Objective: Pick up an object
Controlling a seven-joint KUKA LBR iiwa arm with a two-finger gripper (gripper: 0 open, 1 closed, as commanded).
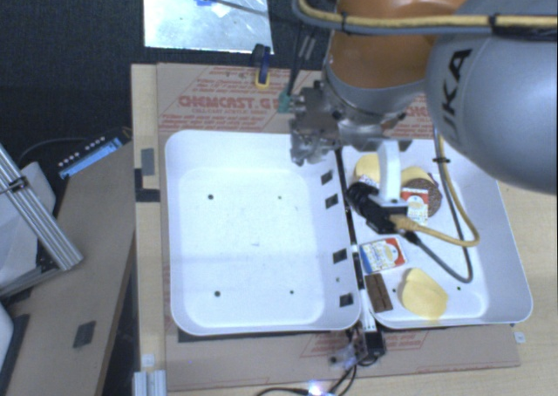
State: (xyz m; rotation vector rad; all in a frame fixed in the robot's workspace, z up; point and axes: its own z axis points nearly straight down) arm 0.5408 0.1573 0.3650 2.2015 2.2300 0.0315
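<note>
A red-and-white packet (384, 255) lies flat in the right bin (514, 298), close to the ridge where that bin meets the left bin (244, 228); every place here is given from that packet. A dark brown bar (377, 292) lies just on the near side of the packet, along the ridge, so close that I cannot tell whether they touch. A yellow lump (423, 292) sits on the near side too, toward the view's right, a little apart from the packet. On the far side, toward the right, rests a round brown thing (425, 195) with a white and red label on top. Farther back from the packet is a pale yellow piece (370, 166), partly hidden by the robot.

The grey and orange arm (488, 80) hangs over the back of the right bin. Its hand (307, 143) is well beyond the packet and to the left, above the far end of the ridge; whether the hand is wide or narrow I cannot tell, since the wrist covers it. Both bins rest on a brown cardboard sheet (218, 102) with red print, laid on the desk (87, 237).
</note>
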